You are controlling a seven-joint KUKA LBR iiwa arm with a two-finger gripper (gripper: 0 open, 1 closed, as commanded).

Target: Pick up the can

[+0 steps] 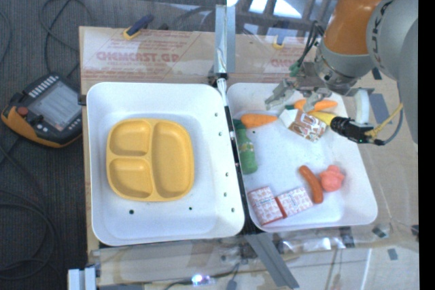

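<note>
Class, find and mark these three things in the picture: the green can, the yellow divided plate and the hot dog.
green can (247,148), camera view, middle of its side.
yellow divided plate (150,159), camera view, central ridge.
hot dog (312,185), camera view, middle of its length.

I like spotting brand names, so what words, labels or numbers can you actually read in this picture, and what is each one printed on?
"CHEMCAST GP": faint red print on the protective film of the board behind the bins; a similar red print at its right end is too faint to read.
Green can: label too small to read.
Two red-and-white packets: print blurred.
Brown-and-white wrapper: unreadable.
Handheld controller: screen and keys illegible.
</note>
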